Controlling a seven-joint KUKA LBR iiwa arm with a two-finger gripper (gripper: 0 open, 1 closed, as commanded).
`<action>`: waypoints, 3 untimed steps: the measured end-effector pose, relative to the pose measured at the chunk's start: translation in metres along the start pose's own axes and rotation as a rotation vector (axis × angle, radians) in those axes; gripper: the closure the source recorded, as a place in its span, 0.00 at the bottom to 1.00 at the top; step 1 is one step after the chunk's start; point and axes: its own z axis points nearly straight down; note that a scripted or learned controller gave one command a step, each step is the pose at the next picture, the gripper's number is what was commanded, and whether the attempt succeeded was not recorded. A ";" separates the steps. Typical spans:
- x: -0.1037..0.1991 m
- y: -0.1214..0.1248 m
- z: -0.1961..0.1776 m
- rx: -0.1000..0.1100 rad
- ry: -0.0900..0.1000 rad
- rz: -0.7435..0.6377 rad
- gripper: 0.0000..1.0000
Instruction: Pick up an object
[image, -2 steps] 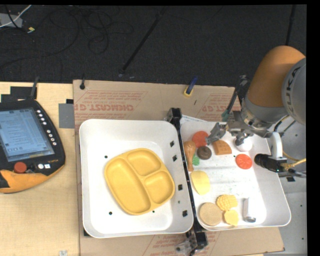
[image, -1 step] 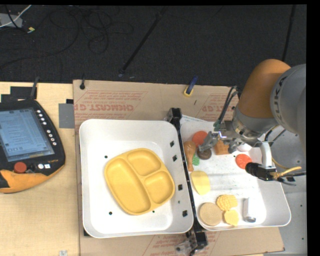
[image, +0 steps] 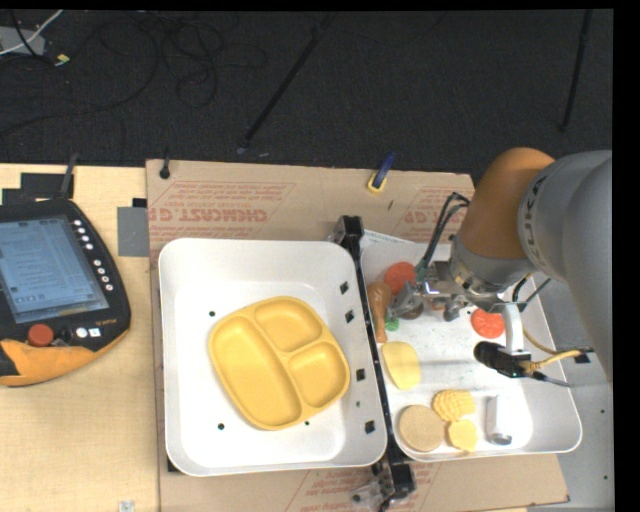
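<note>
My gripper (image: 430, 298) hangs low over the upper part of the right bin (image: 560, 425), under the grey arm with its orange band (image: 505, 215). Just left of it lie a red-orange round piece (image: 400, 274), a brown sausage-like piece (image: 378, 299) and a small green bit (image: 392, 322). A red disc (image: 488, 323) lies to its right. Nearer the front are a pale yellow block (image: 402, 365), a tan round cookie (image: 420, 428), a yellow waffle piece (image: 453, 404), a small yellow piece (image: 463, 435) and a grey-white piece (image: 497, 420).
The left bin (image: 190, 270) holds a yellow divided plate (image: 278, 358). A black divider (image: 365, 340) runs between the bins. A black object with a yellow cable (image: 505, 359) hangs beside the wrist. A control pendant (image: 55, 290) lies far left on the bench.
</note>
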 end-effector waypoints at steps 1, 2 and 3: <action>0.000 0.001 0.011 -0.006 -0.003 0.003 0.00; 0.000 0.001 0.000 -0.008 0.001 0.008 1.00; -0.004 0.009 -0.046 -0.010 -0.002 0.001 1.00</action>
